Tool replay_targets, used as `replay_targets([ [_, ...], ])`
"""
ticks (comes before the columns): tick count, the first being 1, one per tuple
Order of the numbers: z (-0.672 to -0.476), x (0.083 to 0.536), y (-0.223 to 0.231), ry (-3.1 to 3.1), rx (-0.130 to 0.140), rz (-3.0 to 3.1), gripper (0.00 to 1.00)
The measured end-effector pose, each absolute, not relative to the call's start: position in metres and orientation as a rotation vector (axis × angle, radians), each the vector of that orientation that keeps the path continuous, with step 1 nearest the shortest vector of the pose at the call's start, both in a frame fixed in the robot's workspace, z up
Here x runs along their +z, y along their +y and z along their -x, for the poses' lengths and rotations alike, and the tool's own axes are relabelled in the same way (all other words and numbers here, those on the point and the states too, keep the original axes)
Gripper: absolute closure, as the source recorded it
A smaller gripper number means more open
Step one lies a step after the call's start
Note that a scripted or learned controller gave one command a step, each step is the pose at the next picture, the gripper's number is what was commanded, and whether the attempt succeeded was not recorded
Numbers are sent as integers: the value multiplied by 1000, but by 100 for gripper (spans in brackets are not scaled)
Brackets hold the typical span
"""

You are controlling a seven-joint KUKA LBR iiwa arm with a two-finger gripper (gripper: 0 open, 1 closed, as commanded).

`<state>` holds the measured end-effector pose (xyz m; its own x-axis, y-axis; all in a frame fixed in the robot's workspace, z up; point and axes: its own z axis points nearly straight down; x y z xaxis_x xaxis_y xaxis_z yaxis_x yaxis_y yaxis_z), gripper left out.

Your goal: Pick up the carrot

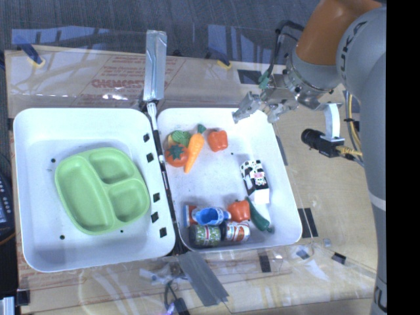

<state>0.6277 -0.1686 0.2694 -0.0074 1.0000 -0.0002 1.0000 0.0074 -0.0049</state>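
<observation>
The fingers (pixel 257 108) are hanging over the far right rim of the right bin (pixel 283 195), spread apart with nothing between them, two pale tips pointing down and to the view's left. Nearest them in the bin, a red pepper (pixel 218 139) is lying just below and left of the tips. The carrot (pixel 193 150) is lying a little further left, slanting, its green top toward the pepper and its thin end pointing to the bin's near side; it is touching a tomato (pixel 176 151) on its left. Further off, toward the bin's near right, a cow-print carton (pixel 254 178) is lying on the floor. Beyond that, along the near wall, a can (pixel 206 234), a blue cup (pixel 210 216) and other small toys are crowding together. Farthest from the fingers, a green plate (pixel 102 189) with three sections is sitting in the left bin (pixel 29 130) on the bench (pixel 328 202).
</observation>
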Motion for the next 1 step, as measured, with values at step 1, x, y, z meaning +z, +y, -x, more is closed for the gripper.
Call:
replay_targets([
  [1, -660, 123, -119, -2337, -17, 2128, 0],
])
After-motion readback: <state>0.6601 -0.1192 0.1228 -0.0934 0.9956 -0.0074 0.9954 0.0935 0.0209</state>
